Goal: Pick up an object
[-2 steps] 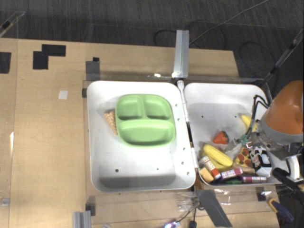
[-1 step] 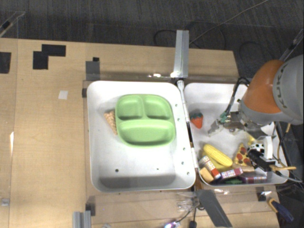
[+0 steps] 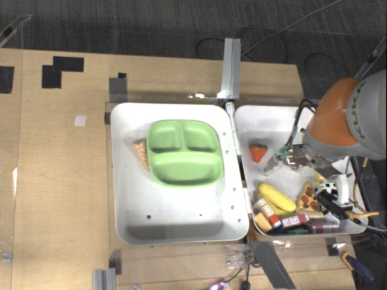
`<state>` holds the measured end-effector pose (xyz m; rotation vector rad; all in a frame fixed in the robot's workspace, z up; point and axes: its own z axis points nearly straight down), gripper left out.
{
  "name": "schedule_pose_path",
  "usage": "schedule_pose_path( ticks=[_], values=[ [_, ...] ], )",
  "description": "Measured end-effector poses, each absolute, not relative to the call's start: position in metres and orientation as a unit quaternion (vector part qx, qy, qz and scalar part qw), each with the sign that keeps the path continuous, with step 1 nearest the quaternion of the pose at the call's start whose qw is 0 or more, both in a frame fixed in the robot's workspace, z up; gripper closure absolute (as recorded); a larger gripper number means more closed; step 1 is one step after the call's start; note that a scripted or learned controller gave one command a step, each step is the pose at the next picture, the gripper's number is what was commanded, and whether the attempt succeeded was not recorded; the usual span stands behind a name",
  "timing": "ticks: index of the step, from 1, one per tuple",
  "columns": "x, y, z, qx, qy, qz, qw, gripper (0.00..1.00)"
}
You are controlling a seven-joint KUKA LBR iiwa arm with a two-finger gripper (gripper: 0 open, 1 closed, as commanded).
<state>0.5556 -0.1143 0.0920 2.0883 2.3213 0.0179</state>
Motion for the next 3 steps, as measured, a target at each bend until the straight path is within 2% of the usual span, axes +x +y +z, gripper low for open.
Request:
schedule_pose_path(
  ticks=[1, 2, 3],
  values=[
    [0.53, -0.095, 0.098, 0.755, 0.656, 0.0012, 0.001, 0.0],
    [0.555, -0.053, 0.186, 0.691, 0.723, 0.0018, 0.002, 0.0],
    [0.597, -0.097, 0.14, 0.658, 0.753, 0.0012, 0.002, 0.0]
  ],
)
